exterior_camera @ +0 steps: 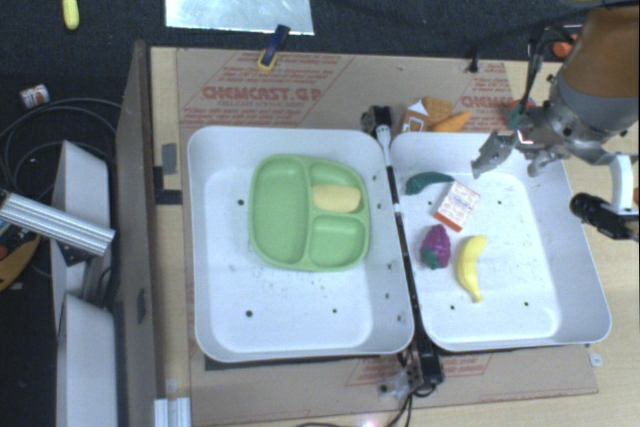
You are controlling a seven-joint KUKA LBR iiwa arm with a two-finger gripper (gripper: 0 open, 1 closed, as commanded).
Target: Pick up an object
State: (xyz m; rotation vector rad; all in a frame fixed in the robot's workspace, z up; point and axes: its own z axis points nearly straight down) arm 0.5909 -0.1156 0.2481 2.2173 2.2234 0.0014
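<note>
You are looking at four loose things lying in the right bin (560, 315). A dark green pepper-shaped piece (428, 181) is lying flat near the bin's far left corner, its stem end pointing right. Just beside it, nearer the middle, a small red and white carton (457, 205) is lying tilted on a diagonal. Below that, a purple grape-like bunch (435, 246) is resting close to the bin's left wall. Just beside the bunch on its right, a yellow banana (470, 266) is lying lengthwise, its tip pointing toward the near edge. All four are sitting apart from one another, none stacked.
</note>
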